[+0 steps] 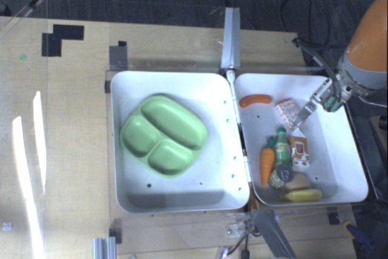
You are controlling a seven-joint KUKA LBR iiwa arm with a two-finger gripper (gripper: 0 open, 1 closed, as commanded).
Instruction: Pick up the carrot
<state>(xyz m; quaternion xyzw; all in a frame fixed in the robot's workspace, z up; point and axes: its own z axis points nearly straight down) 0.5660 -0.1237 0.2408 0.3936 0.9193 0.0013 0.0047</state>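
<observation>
The arm is reaching in from the right, its orange band cut off by the frame edge, and the hand [303, 113] is hanging over the upper part of the right bin [354, 148]. Two thin fingers are showing slightly apart at the tip, with nothing between them.

The carrot [267, 165], a smooth orange taper with a green top, is lying in the lower middle of the right bin, just beside the green bottle [282, 150]. Packed around it are a small printed box [299, 152], a yellow banana [302, 195], a reddish sausage [255, 100] and a pale wrapped item [286, 110] that is hard to make out.

The left bin [124, 191] is holding a glossy green sectioned plate [163, 134]. The wooden table [54, 148] is showing glare streaks at left.
</observation>
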